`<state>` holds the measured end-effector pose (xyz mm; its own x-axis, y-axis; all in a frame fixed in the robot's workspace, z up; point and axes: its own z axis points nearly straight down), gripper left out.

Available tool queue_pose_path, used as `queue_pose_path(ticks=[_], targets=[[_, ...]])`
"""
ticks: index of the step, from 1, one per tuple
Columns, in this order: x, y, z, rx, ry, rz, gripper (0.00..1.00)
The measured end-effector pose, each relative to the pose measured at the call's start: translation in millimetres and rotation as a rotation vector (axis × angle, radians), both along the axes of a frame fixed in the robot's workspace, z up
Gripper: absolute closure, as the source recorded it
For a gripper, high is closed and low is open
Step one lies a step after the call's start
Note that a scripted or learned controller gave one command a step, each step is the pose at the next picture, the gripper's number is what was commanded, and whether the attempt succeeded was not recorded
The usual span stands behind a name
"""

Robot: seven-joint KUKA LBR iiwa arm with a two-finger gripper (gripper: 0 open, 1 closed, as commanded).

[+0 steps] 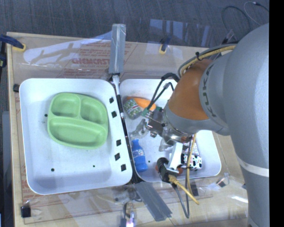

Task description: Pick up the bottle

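Camera view, tool above bottle

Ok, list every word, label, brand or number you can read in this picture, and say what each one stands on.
"KUKA", running down the arm beside its orange band; the letters show only in part.
Red print on the clear sheet behind the bins: too blurred to read.
Label on the blue bottle: too small to read.
Print on the green packet: too small to read.
The green tray bears no text.
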<state>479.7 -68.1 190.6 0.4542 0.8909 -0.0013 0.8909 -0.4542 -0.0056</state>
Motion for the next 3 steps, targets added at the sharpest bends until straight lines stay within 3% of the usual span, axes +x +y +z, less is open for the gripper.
queue_pose_path(ticks=[1,2,3], targets=[[-3,-13,22,-0.001,-0.002,-0.214,0.0],[0,-31,-95,0.003,-0.012,-0.492,0.0],[3,-31,-83,0.005,-0.018,-0.484,1.0]])
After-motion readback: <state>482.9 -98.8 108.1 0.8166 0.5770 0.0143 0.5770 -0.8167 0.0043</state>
